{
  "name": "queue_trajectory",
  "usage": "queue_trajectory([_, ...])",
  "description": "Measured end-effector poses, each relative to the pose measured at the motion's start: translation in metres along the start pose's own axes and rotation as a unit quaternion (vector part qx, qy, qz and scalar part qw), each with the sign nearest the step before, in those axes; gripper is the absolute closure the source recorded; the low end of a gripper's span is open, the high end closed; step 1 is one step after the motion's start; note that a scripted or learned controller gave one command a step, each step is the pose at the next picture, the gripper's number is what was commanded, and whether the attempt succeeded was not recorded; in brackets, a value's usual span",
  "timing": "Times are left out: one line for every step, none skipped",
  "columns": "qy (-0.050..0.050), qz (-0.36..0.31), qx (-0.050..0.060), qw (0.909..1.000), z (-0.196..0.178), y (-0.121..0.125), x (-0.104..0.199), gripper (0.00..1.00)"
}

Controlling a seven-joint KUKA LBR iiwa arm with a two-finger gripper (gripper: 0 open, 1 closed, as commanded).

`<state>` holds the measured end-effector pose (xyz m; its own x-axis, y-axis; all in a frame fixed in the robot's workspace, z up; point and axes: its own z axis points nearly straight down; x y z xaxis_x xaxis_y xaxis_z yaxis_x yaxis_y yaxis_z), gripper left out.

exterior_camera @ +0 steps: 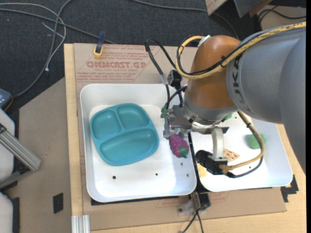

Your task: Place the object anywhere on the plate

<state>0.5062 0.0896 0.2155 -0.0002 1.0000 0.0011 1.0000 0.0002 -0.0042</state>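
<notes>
From where I stand, the grey arm (262,67) with its orange band (214,72) leans in from the right and hangs low over the seam between the two white bins. Its gripper (176,130) sits just above the right-hand wall of the left bin (92,101), and directly below it is a small purple object with a green end (178,145), which I take to be the thing meant for the plate. The object looks to be right at the tips of the fingers, but the wrist hides the view, so I cannot tell how far the fingers are open or whether they have hold of it; it may just as well be lying on the bin floor. The teal plate (125,132), divided into three compartments, lies in the left part of the same bin, just beside the purple object and not touching it. That closeness makes sense: only a short sideways carry to the left would bring the object over the plate's nearest compartment. In the right bin (277,174) are a green piece (253,141) and a small pale item with orange marks (230,155), both well apart from the plate. The bins rest on cardboard (116,64) spread across the worktop. I would judge the placing not yet done.
</notes>
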Motion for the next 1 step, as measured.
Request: queue_trajectory([0.000, 0.000, 0.000, 1.0000, 0.0000, -0.0001, 0.0002, 0.00])
